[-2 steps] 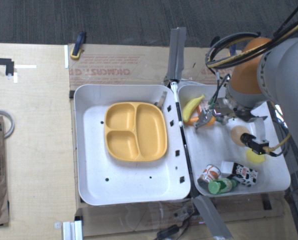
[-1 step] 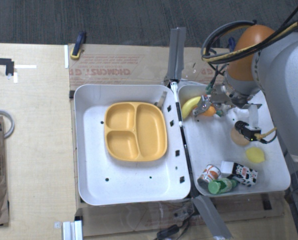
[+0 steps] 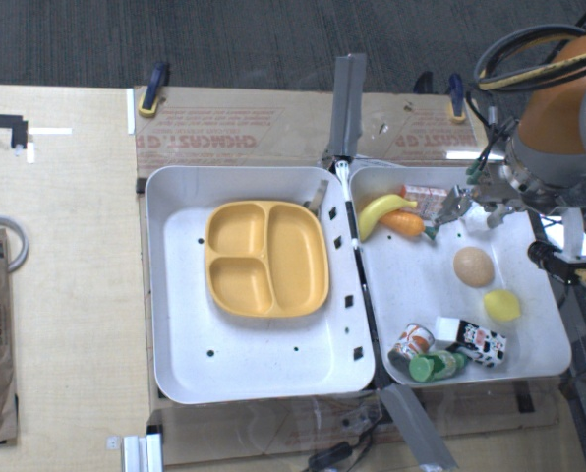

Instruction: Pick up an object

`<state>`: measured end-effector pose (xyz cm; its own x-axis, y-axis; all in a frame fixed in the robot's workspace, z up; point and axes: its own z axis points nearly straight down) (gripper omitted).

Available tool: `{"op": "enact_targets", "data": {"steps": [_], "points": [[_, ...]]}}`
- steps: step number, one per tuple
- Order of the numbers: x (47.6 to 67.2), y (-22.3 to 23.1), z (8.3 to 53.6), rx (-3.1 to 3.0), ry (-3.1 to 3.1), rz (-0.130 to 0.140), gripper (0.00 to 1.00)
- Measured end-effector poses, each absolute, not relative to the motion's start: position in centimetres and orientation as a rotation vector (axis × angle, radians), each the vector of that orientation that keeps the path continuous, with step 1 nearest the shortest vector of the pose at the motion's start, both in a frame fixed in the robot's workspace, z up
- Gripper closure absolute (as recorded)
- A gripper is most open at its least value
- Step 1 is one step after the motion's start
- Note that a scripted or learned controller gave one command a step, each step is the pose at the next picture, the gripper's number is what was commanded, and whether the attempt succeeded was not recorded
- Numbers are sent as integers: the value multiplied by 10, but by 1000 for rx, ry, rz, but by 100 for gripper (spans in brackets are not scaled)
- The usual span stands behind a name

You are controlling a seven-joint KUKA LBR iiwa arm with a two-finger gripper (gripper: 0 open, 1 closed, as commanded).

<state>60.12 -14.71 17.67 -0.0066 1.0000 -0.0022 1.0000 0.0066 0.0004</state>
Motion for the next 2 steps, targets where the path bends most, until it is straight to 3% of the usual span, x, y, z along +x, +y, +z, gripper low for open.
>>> {"op": "enact_targets", "data": {"steps": [1,2], "points": [[601,-147,176,2213,2229,-3,0],[599,-107,199,1960,2454,-2,0]]}}
